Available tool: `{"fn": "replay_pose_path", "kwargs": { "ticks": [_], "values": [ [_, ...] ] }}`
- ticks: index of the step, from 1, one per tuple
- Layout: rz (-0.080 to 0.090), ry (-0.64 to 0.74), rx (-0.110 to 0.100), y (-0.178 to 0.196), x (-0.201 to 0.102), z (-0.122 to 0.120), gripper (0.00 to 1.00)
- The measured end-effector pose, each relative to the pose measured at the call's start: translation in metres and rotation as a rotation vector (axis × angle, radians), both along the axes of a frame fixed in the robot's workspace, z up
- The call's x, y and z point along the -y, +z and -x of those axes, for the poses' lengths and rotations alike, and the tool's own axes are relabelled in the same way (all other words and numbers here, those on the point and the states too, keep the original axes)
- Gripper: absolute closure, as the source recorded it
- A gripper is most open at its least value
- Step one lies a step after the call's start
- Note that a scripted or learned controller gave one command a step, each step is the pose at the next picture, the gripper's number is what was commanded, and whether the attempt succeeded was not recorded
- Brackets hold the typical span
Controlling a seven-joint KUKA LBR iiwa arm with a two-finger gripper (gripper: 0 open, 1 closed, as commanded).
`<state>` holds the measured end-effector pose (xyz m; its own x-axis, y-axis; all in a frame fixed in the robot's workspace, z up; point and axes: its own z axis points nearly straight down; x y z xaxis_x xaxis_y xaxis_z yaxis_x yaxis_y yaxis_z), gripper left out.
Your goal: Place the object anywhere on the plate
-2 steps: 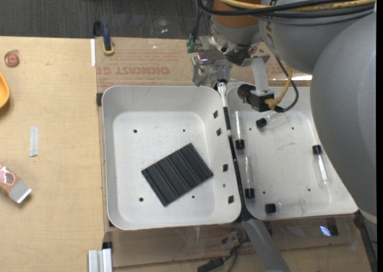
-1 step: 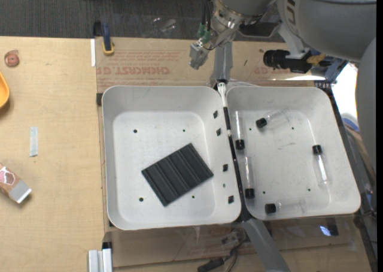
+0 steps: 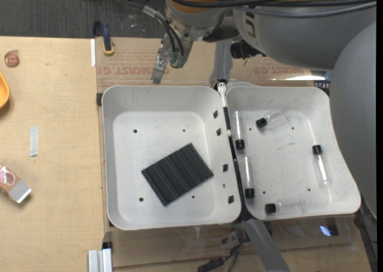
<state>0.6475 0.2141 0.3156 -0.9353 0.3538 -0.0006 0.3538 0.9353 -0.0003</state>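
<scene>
The gripper [image 3: 160, 73] is held above the left bin's [image 3: 114, 145] far rim; jaw state cannot be told. The dark ribbed plate [image 3: 177, 174] lies in that bin, while 5 clear tubes [image 3: 321, 163] lie in the right bin [image 3: 341, 163]. A slippery tube may be missed.

Two white bins [image 3: 114, 145], one black ridged plate [image 3: 177, 174], five clear tubes [image 3: 320, 163]

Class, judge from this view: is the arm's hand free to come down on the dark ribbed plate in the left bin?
Probably yes. The ribbed plate lies flat and alone in the left bin, with nothing on or over it. The hand hangs above the bin's far rim, and the clear tubes lie in the other bin.
</scene>
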Motion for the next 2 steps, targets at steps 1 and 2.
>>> {"fn": "replay_pose_path", "kwargs": {
  "ticks": [1,2],
  "values": [
    [0.0,0.19,0.0,-0.03,-0.014,-0.004,1.0],
    [0.0,0.313,0.001,-0.04,0.021,0.01,1.0]
  ]
}}
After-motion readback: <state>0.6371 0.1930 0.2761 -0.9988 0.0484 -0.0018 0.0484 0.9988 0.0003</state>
